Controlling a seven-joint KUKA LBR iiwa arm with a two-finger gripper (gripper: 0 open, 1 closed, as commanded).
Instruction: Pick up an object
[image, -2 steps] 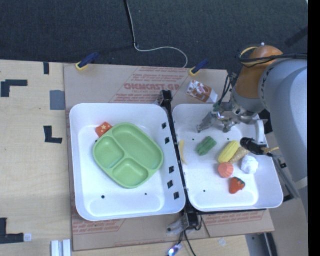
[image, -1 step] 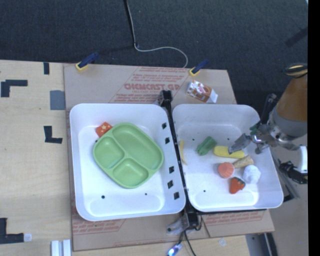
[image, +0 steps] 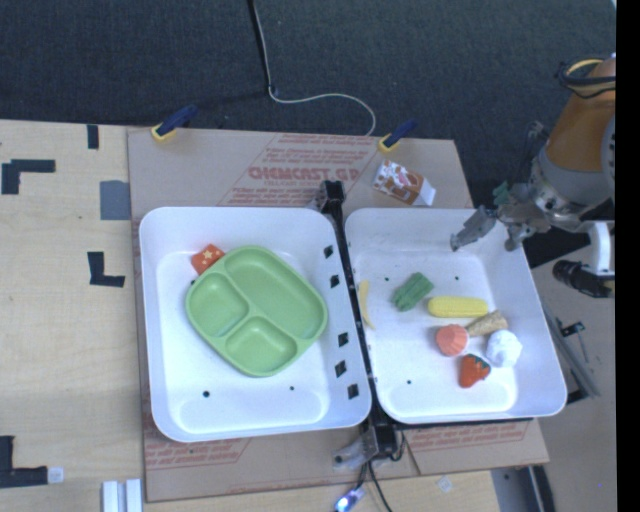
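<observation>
Gripper (image: 492, 226) hovering over the right bin's (image: 530, 405) far right corner, finger state impossible to tell, nothing visibly between them, green piece (image: 411, 291), yellow corn (image: 458, 307), orange ball (image: 451, 340) and strawberry (image: 474, 371) lying in that bin, green divided plate (image: 256, 310) sitting in the left bin (image: 170, 400).

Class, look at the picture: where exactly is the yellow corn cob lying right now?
The yellow corn cob lies in the right-hand bin, right of the green vegetable and just above the tan piece and pink ball.
</observation>
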